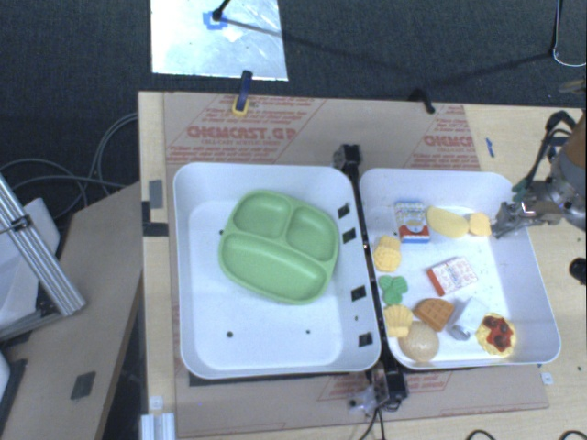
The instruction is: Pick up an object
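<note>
The right bin (527,282) holds several toy foods: a yellow lemon-like piece (448,222), a small yellow chunk (479,225), a blue and red carton (412,220), a corn cob (387,254), a red and white packet (452,275), a green leafy piece (393,290), a waffle (434,313), a round bun (420,342) and a pizza slice (495,334). My gripper (510,220) hangs at the bin's right rim, just right of the small yellow chunk. Nothing shows between its fingers.
The left bin (197,246) carries a green divided plate (279,246). A black divider (359,246) with clips runs between the bins. A cardboard sheet (275,131) lies under both, and a shiny panel (215,26) sits at the back.
</note>
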Motion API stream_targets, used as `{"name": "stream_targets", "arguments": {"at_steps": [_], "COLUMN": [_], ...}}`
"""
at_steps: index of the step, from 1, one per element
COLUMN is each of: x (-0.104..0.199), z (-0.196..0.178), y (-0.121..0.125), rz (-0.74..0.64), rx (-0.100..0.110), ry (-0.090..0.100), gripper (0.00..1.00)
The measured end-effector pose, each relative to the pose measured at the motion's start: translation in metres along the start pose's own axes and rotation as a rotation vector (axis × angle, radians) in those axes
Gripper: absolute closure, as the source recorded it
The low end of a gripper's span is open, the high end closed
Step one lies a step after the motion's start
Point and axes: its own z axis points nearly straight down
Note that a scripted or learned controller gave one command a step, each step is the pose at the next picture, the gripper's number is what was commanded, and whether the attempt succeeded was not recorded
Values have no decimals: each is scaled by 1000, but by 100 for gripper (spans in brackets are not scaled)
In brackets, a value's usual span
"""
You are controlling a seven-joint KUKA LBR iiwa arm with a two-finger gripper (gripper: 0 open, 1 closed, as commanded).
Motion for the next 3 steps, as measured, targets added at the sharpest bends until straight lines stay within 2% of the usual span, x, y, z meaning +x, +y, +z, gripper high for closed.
{"name": "stream_targets", "arguments": {"at_steps": [1, 2, 3], "x": [0, 49, 100], "z": [-14, -19, -29], "y": [1, 10, 34], "rz": [-1, -6, -7], "rx": [2, 3, 1], "ry": [1, 3, 3], "gripper": [100, 100, 100]}}
